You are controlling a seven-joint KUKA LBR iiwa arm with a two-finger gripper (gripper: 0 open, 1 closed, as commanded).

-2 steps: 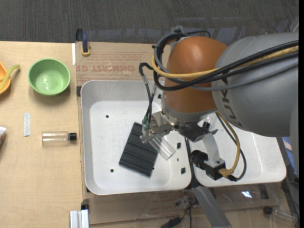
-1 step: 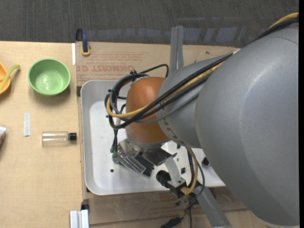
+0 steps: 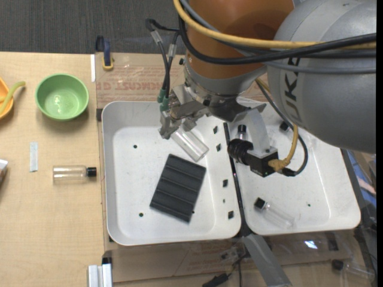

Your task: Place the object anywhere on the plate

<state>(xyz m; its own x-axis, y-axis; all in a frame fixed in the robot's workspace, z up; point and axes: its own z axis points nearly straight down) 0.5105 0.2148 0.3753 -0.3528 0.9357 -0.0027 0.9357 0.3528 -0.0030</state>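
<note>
Where the grey two-finger gripper (image 3: 169, 126) hangs over the back of the left shallow white bin (image 3: 122, 223), its fingers are closed on one end of a clear plastic vial (image 3: 189, 143), which slants away from them toward the bin's middle, its far end low near the bin floor. Whether that end touches the floor I cannot tell. Just beside the vial's far end, toward the front of the same bin, lies the dark grey ribbed rectangular plate (image 3: 178, 188), flat and turned at an angle; the vial is close to its upper edge but not on it.

Behind the gripper rises the grey arm with its broad orange band (image 3: 236, 23), looped by yellow and black cables, and it hides much of the back of both bins. A small black fitting on a yellow cable (image 3: 254, 158) hangs over the left part of the right white bin (image 3: 335, 217), and a second clear vial with a black cap (image 3: 272, 211) lies near that bin's front.

On the wooden bench (image 3: 48, 232) to the left stand a green bowl (image 3: 62, 97) and, well apart from the bins, another clear black-capped bottle (image 3: 73, 172) lying on its side.
</note>
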